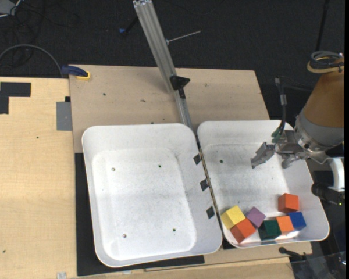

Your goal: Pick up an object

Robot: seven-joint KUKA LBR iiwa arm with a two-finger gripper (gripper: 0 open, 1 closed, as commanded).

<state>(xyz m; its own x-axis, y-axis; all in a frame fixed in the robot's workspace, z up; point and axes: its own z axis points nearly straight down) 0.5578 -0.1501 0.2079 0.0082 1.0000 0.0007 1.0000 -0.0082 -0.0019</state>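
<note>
1. Down at the lower right of the frame, we find the candidate objects bunched against the bottom rim of the right bin point(244, 133): a yellow cube point(234, 215), a purple cube point(256, 215), a red-orange block point(242, 230), a dark green block point(270, 229), an orange block point(285, 223) and a blue block point(298, 220), most of them touching or just beside their neighbours.
2. A second red cube point(288, 202) sits a little above that cluster, slightly apart from it, and looks to us like the easiest one to take.
3. Above the blocks, at the right middle of the frame, we see the gripper point(273, 153) over bare bin floor, well apart from the pile. Its fingers appear spread, with nothing between them, so we judge that no object is held.
4. We judge the step in hand as the approach: nothing is picked yet.
5. The next move calls for travelling toward the lower edge of the frame, centring over a single block, descending with the fingers straddling it, and closing without nudging its neighbours.
6. Further left, the left bin point(139, 190) plays no part in this step.
</note>
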